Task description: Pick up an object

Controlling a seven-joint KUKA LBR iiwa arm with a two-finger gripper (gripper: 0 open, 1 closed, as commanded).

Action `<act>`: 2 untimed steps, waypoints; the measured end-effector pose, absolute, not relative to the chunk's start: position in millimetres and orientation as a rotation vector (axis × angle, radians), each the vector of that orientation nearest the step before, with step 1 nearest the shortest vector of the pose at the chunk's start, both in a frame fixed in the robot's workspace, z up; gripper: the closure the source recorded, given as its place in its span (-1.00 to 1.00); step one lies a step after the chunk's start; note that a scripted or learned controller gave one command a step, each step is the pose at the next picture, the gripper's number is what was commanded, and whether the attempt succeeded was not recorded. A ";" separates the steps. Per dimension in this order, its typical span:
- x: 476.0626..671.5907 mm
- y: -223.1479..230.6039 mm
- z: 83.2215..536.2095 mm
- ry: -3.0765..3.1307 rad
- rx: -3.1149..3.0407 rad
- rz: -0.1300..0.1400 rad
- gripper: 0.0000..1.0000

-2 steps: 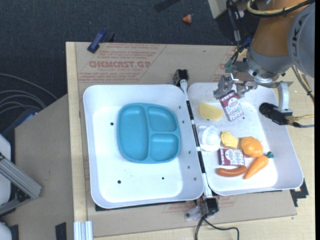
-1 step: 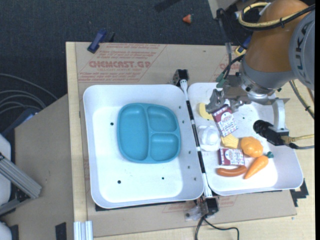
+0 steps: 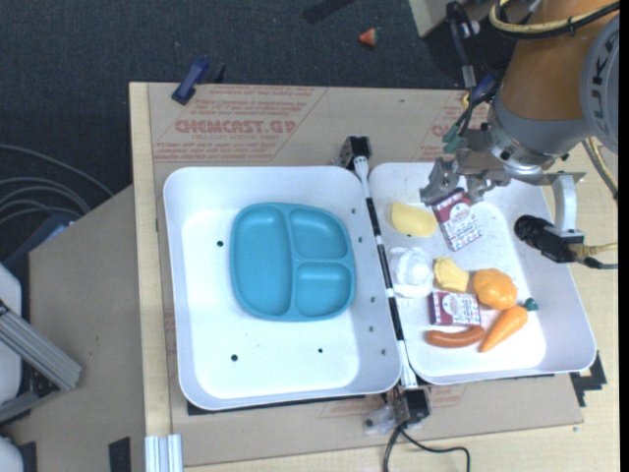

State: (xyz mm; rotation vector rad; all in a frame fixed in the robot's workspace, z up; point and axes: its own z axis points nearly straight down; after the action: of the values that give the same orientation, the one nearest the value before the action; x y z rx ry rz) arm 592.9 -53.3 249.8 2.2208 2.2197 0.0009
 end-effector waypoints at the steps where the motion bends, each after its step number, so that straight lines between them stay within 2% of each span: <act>1: 549.4 -21.5 266.3 2.225 2.222 -0.002 1.00; 2: 572.0 -48.2 265.9 2.220 2.221 0.001 1.00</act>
State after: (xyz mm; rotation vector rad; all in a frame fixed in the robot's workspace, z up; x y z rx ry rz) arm 572.0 -48.2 265.9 2.2208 2.2196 0.0007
